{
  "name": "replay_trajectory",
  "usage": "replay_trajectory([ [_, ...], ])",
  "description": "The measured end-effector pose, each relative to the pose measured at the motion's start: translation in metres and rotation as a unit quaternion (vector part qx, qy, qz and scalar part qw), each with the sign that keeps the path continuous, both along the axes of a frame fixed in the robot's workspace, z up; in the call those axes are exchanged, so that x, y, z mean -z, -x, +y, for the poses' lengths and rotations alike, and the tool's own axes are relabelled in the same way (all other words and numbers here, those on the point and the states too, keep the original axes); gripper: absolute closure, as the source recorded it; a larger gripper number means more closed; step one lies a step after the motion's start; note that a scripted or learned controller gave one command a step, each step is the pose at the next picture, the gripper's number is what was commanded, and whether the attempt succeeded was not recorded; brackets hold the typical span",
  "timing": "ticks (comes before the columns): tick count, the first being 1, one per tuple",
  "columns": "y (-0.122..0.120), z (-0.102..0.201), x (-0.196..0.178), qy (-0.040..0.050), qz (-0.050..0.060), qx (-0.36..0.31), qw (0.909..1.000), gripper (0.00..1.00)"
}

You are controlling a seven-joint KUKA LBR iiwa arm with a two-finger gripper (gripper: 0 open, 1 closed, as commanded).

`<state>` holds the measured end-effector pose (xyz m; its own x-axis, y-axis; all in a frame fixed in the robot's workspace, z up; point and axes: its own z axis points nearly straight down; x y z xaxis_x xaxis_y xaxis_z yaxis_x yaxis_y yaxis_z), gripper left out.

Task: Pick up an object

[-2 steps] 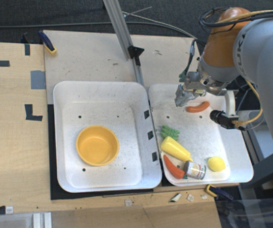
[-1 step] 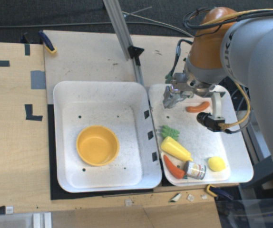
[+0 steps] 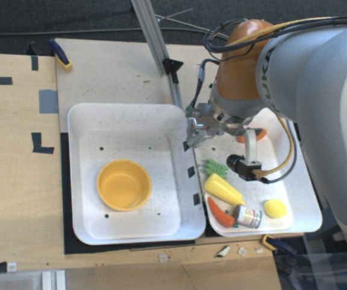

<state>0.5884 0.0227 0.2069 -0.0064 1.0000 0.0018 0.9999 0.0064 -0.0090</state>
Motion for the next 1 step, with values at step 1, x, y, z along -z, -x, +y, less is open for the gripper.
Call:
replay_trajectory([
  [1,0.0212,0.0499,0.0036,0.0001,0.001,0.000,1.0000,1.00],
])
